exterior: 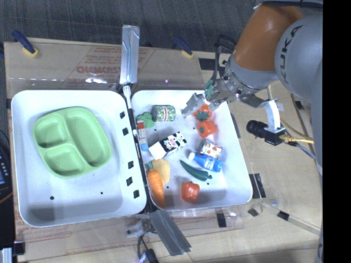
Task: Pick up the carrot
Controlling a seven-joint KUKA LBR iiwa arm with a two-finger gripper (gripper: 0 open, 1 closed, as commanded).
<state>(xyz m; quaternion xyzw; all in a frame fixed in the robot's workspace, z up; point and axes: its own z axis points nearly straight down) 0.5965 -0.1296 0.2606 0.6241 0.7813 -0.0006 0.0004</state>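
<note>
- Two white bins sit side by side on the bench (285,190); the left bin (22,163) holds a green tray (71,140), the right bin (238,174) holds a jumble of toy food.
- My end effector (202,104) hangs over the right bin's far right corner, just above two small tomatoes (205,122). Whether it is apart or together I cannot tell from this slant; nothing reads as clamped in it.
- My target, the carrot (156,186), lies at the opposite, near left corner of the right bin, close against the divider wall, its length running roughly along that wall.
- Touching its far end is a pale yellow piece (160,167); a red pepper (190,191) lies near on its right, and a dark green pod (194,171) beyond that.
- I judge it a light, stiff plastic toy with a smooth, tapering skin, so it may slip out toward the thin end.
- Best hold, I think: across the thicker middle, closing across its width, one side in the narrow gap by the wall.
- Risk: the wall may block that side, or I nudge the yellow piece.
</note>
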